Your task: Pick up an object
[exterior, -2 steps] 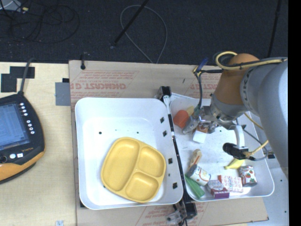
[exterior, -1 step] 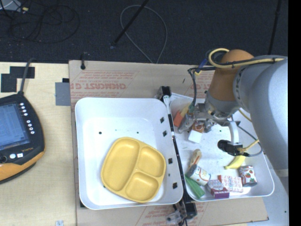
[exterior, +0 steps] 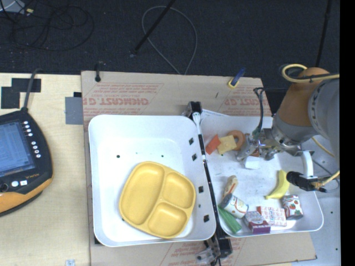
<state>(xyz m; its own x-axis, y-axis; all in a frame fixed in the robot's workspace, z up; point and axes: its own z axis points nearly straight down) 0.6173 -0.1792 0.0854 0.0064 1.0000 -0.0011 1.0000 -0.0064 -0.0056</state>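
My gripper [exterior: 250,151] hangs low over the upper middle of the right bin [exterior: 317,221], reaching in from the right on the grey arm [exterior: 302,115]. A small white object [exterior: 253,163] lies right under it; whether they touch I cannot tell. Just left of the gripper lie a brown ring [exterior: 238,139], a yellow block [exterior: 226,144] and a red wedge [exterior: 212,144]. A banana [exterior: 279,187] lies to the lower right. Along the front of the bin sit a tan piece [exterior: 230,184], a white and green cup [exterior: 236,205], a green item [exterior: 230,222] and small cartons [exterior: 272,215].
The left bin [exterior: 111,143] holds a yellow divided plate [exterior: 157,199]. A ridge with black clips [exterior: 199,159] separates the two bins. A handheld control tablet [exterior: 16,154] rests on the bench at the far left. Cables lie on the dark floor behind.
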